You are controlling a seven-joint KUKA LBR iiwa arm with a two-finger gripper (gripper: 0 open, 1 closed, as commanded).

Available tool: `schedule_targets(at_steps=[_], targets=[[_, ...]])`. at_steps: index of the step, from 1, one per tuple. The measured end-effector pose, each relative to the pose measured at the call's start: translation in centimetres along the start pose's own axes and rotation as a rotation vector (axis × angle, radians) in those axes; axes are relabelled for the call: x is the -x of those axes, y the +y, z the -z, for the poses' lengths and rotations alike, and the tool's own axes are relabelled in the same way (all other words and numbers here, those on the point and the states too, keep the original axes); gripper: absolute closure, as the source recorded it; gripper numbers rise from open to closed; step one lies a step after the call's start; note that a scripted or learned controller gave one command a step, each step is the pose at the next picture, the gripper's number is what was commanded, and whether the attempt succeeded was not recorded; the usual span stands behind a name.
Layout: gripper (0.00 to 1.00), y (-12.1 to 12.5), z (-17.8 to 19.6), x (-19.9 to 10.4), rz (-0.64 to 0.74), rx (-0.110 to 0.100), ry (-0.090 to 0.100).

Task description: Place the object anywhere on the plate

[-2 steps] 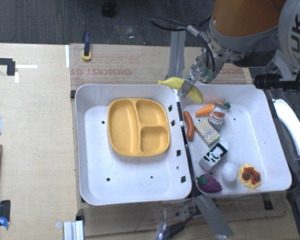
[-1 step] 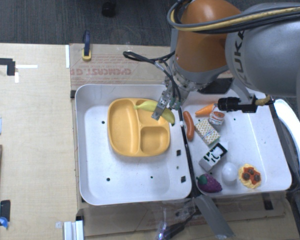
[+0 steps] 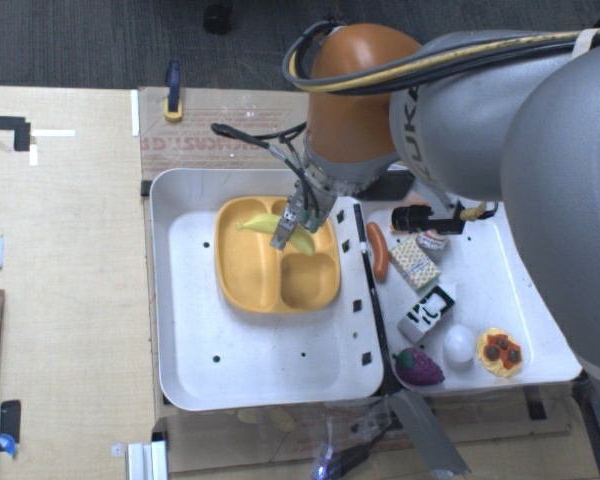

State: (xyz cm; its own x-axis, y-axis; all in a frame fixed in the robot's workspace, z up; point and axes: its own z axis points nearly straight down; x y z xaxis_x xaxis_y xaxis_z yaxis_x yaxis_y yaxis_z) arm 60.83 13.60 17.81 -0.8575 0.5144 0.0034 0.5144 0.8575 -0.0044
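A yellow divided plate lies in the left white bin. A yellow-green banana-like object rests over the plate's upper compartment, stretching from the left of the gripper tip to its right. The gripper comes down from the orange wrist and meets this object near its middle, covering part of it. Whether the object is gripped or just lying on the plate under the tip is not visible.
The right bin holds a red sausage, a small patterned box, a black-and-white box, a white ball, a purple fruit and a small tart. The big grey arm covers the upper right.
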Motion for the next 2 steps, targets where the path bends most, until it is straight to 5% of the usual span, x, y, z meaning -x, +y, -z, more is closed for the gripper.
schedule_targets(at_steps=[1, 2], targets=[[1.00, -3.01, 12.70, 3.46, 0.080, 0.003, -0.005], [0.00, -3.01, 12.64, 3.44, 0.080, 0.003, -0.004]])
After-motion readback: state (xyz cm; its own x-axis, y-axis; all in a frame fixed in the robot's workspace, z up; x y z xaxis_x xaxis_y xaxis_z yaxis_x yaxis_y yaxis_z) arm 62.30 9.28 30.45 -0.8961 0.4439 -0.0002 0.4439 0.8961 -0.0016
